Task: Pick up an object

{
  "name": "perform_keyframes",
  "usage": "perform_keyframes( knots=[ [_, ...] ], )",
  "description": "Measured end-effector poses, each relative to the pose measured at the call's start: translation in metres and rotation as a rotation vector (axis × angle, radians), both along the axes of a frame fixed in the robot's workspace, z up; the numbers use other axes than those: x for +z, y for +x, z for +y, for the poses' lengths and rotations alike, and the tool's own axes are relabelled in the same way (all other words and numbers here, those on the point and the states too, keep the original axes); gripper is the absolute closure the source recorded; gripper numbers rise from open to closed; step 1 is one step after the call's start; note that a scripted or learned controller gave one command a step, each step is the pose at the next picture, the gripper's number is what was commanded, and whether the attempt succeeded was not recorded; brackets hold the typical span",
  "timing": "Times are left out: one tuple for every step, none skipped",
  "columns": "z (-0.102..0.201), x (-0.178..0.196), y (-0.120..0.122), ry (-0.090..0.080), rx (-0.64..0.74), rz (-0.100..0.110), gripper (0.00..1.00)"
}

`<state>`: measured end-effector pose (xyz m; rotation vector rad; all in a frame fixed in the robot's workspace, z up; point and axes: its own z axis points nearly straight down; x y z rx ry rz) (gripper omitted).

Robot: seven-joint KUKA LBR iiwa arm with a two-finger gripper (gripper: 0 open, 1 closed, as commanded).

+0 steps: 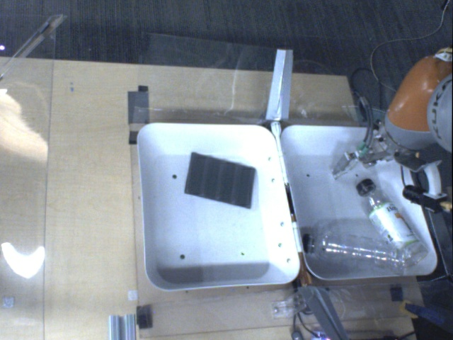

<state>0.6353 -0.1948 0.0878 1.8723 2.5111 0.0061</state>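
A wooden bench (78,211) bears two white bins (212,261) side by side.

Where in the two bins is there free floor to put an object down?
The left bin has bare floor all around the dark ribbed pad, widest below it. The right bin is free in its left half; its lower right is crowded by the small bottle and the clear bottle, with the gripper above.

No readable text anywhere; the small bottle (388,219) in the right bin (311,190) carries a white-and-green label, but its print is too small and blurred to make out; the dark ribbed pad (220,180) in the left bin (212,261) has no markings
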Motion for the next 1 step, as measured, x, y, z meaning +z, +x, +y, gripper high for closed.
perform_keyframes(
  knots=[
    [-0.0113, 0.0011, -0.0609, 0.001, -0.086, 0.0, 0.0]
  ],
)
